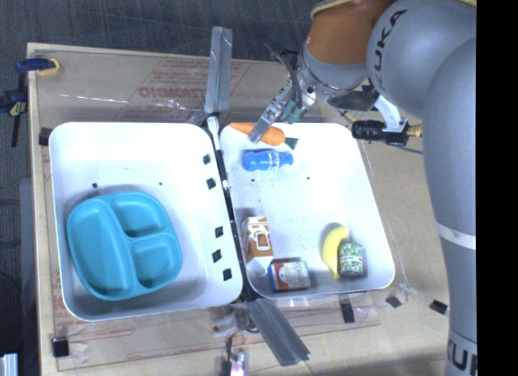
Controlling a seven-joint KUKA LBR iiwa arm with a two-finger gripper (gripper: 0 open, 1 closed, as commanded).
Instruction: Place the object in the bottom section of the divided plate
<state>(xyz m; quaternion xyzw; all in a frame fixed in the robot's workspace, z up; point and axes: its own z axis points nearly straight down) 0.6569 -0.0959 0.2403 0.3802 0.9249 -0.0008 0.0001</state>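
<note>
We look down on two white bins side by side. In the left bin (73,152) a blue divided plate (123,244) lies toward seven o'clock of the bin floor, with one large section on its left and two smaller ones on its right; nothing sits in any of them.

The right bin (356,196) holds the loose things. At about twelve o'clock, against the far wall, an orange carrot (272,134) lies flat, with a blue bottle (265,160) on its side just beside it toward six o'clock. Near the bin's seven o'clock corner stands a small brown and white carton (258,238), and next to it at six o'clock a can with a red label (288,275) lies on its side. At about five o'clock a yellow banana (333,247) rests touching a small green-labelled jar (351,259).

The grey arm (421,59) comes in from three o'clock, its orange band at the upper edge of the view. The gripper (263,130) is down at the carrot's left end, slanting toward seven o'clock, its fingers right over the vegetable. We cannot tell whether they are parted or closed, nor whether they touch the carrot, since the tips blend with it at this angle. The carrot appears to lie on the bin floor.
</note>
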